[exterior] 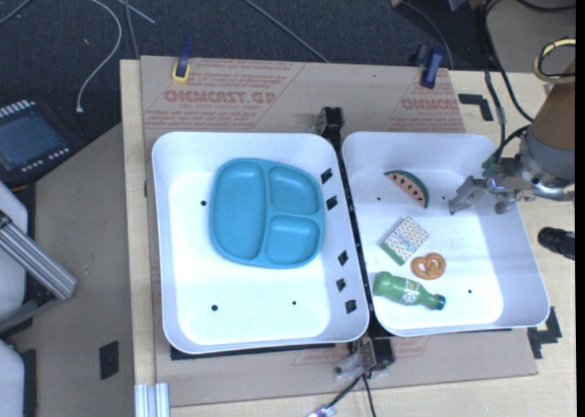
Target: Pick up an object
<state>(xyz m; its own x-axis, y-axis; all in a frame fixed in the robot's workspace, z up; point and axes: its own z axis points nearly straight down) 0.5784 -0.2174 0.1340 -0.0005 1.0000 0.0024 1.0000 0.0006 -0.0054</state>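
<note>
My gripper [481, 199] hangs over the upper right part of the right bin [512, 269], its two fingers spread open with only white bin floor between them. A watermelon slice [407, 187] lies to its left, a short gap away. Further down the same bin lie a checkered packet [405, 238], a small brown pretzel [428, 265] and a green bottle [407, 291] on its side. None of them touches the gripper.
A blue divided plate [267, 212] sits in the left bin [183, 296]. A black divider with clips [340, 223] runs between the two bins. Cables and a cardboard box lie beyond the bench's far edge.
</note>
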